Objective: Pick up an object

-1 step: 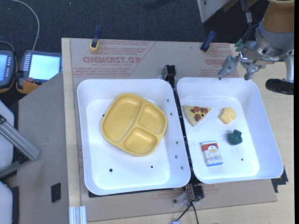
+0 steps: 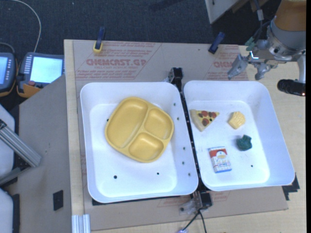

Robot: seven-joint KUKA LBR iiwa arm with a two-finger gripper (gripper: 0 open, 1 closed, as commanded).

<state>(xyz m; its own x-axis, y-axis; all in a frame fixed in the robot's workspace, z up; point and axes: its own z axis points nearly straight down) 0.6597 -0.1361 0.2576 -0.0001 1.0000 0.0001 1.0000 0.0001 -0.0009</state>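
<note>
Gripper is hovering above the far rim of the right bin, its two fingers spreading apart and holding nothing. Below it, four small things are lying apart on that bin's floor: a pizza slice, a yellow block, a green lump and a small carton.

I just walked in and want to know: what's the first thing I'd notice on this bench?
Probably the big yellow divided plate, sitting alone in the left bin. Next come four little things in the right bin: a pizza slice, a yellow corn piece, a dark green lump and a small red-and-white carton. The robot's tool hangs above that bin's far edge.
</note>
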